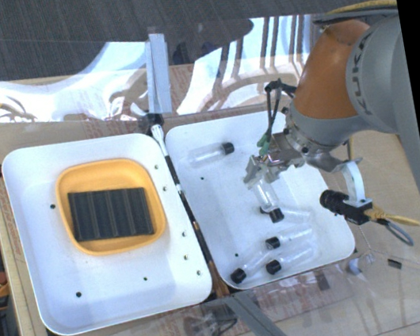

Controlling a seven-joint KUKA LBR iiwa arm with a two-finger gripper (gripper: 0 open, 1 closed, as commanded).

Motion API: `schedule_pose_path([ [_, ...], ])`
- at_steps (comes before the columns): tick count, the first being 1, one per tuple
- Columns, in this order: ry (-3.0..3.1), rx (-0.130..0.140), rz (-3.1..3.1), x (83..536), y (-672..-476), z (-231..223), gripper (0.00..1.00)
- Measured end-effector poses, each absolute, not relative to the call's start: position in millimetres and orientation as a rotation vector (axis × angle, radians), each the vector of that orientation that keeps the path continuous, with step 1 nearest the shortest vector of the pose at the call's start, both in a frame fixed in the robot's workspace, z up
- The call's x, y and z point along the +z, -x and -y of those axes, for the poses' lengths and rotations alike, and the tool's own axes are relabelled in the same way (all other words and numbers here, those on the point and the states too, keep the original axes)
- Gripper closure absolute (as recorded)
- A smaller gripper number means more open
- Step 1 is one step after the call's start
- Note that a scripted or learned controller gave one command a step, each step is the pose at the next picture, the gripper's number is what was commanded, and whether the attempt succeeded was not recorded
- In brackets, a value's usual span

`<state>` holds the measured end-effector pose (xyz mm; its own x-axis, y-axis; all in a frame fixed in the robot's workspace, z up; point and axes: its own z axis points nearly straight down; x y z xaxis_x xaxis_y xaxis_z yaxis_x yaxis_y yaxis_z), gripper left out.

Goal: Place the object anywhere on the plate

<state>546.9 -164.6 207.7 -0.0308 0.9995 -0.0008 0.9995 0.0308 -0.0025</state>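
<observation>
A yellow plate (104, 178) with a dark ridged centre lies in the left bin (43, 273). Several clear vials with black caps lie in the right bin (216, 202). My gripper (261, 172) hangs low over the middle of the right bin. One vial (267, 200) lies right under it, slanting toward the front, with its black cap at the near end. Whether the gripper touches this vial cannot be told.
Another vial (211, 153) lies near the right bin's back left. Several more vials (277, 252) are clustered at its front. A raised divider (182, 200) separates the two bins. The arm's orange band (330, 73) leans over the right bin's far right corner.
</observation>
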Motion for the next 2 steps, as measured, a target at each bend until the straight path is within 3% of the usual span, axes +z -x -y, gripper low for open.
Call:
schedule_pose_path([
  [1,2.032,0.001,2.394,232.5,-595.9,135.3,1.00],
  [2,2.032,0.001,2.394,232.4,-595.9,135.3,0.00],
])
